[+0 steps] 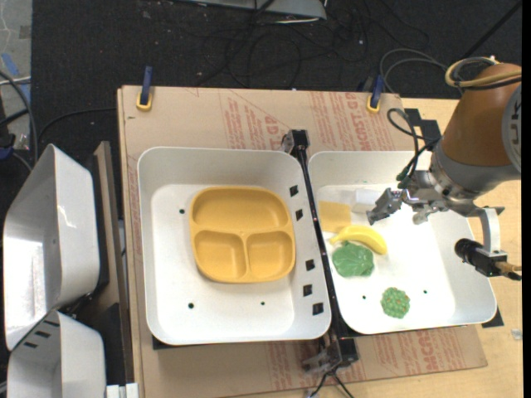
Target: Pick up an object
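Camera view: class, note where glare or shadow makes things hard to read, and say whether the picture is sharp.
Camera view: bright light washes out the right bin floor, so the pale block has faint edges; the gripper is slightly soft; the yellow tray and banana read sharply.

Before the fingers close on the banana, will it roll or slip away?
The banana looks smooth and curved, so it may pivot or slide on the white bin. It touches a green piece, which could shift with it.
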{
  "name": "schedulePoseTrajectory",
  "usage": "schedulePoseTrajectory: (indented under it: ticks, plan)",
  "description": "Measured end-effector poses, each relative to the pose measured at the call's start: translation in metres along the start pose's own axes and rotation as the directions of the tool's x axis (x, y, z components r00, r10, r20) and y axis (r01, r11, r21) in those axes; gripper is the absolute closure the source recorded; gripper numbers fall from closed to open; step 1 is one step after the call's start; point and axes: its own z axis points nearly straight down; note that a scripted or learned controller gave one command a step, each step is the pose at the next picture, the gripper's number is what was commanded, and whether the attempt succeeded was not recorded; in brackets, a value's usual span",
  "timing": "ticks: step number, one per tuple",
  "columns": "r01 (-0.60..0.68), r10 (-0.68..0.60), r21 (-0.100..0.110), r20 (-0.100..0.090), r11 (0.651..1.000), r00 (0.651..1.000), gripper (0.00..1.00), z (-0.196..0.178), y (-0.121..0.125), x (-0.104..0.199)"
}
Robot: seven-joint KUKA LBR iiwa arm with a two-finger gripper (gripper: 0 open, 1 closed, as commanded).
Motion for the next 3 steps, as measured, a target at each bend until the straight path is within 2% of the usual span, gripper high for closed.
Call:
schedulePoseTrajectory:
  ticks: [2, 3]
  plan:
    - [0.000, 0.000, -0.003, 0.000, 1.000, 1.000, 0.00, 0.096, 0.002, 0.001]
    - [-0.001, 0.001, -0.006, 0.001, 1.000, 1.000, 1.00, 0.083, 0.003, 0.001]
